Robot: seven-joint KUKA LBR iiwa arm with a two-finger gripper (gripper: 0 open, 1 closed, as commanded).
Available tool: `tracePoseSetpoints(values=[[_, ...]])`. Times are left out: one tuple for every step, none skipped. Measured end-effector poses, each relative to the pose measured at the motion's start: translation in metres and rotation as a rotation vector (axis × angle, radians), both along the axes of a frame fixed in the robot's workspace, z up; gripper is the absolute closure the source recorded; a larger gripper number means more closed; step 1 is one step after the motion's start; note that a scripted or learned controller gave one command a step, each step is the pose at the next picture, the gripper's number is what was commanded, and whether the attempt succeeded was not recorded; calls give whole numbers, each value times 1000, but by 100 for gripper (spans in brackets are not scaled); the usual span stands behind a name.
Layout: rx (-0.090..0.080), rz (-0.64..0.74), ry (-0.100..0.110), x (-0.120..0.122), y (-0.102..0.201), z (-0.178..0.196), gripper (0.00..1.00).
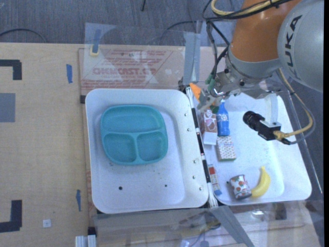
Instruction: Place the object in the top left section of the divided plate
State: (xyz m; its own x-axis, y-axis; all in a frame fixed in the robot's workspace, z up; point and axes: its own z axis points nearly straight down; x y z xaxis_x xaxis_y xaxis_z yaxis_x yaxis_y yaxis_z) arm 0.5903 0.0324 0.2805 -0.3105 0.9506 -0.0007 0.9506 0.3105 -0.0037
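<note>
Gripper (213, 94) sits over the top-left corner of the right bin (293, 187), hanging below the orange band (259, 14) of the arm. I can't tell its state; the wrist hardware hides it.

Closest obj to it is the blue bottle (223, 120), just beside it at approx 5 o'clock, lying roughly upright in frame w/ cap toward the gripper. Whether they touch, I can't say. A small red-white packet (209, 125) lies just left of the bottle, at 6 o'clock from the gripper, along the bin's left wall. Below those, a patterned box (225, 149). Further at 5 o'clock, near the bin's bottom edge, a printed can (239, 186) w/ a banana (261, 182) touching its right side.

Teal divided plate (134, 134) sits in the left bin (144, 197), well apart from the gripper at approx 8 o'clock. I see nothing lying in its sections.
</note>
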Motion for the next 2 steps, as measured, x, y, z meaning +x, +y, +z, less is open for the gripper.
tracePoseSetpoints(values=[[1, 60, 3, 21, -30, -79, 100], [3, 400, 2, -5, 47, -85, 100]])
